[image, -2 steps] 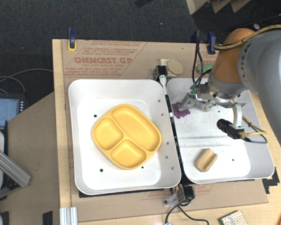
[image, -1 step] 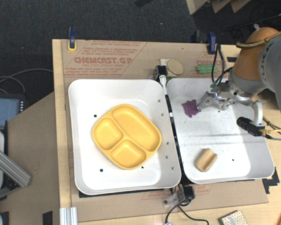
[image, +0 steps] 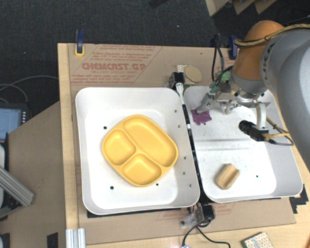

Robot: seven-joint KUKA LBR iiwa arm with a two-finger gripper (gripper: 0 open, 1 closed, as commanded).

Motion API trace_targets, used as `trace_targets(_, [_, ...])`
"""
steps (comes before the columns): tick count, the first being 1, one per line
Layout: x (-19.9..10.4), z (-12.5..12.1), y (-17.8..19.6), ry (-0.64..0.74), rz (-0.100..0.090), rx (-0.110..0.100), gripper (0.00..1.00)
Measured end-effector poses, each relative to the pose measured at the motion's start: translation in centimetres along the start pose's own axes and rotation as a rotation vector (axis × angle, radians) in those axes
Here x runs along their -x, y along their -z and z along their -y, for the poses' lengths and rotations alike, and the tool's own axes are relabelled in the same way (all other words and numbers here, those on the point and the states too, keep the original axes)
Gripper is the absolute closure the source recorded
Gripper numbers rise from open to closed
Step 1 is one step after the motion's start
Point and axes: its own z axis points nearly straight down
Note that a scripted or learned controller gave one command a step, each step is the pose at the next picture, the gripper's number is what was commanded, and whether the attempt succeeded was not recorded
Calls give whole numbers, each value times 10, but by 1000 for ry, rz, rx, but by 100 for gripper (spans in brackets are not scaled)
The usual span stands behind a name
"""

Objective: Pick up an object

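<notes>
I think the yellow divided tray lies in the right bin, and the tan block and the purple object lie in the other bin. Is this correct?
Not quite. The camera view shows the yellow divided tray in the left bin, not the right one. The tan block and the purple object lie in the other bin, the right one, as you said.

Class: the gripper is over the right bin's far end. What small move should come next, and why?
Probably a short drop toward the purple object: the gripper hovers just right of it, nothing shows between its fingers, and the tan block lies farther off.
</notes>
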Motion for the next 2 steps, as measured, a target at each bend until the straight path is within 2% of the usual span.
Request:
trace_targets(1, [73, 2, 0, -11, 5, -1, 0])
trace_targets(2, [23, -10, 0, -1, -1, 0, 0])
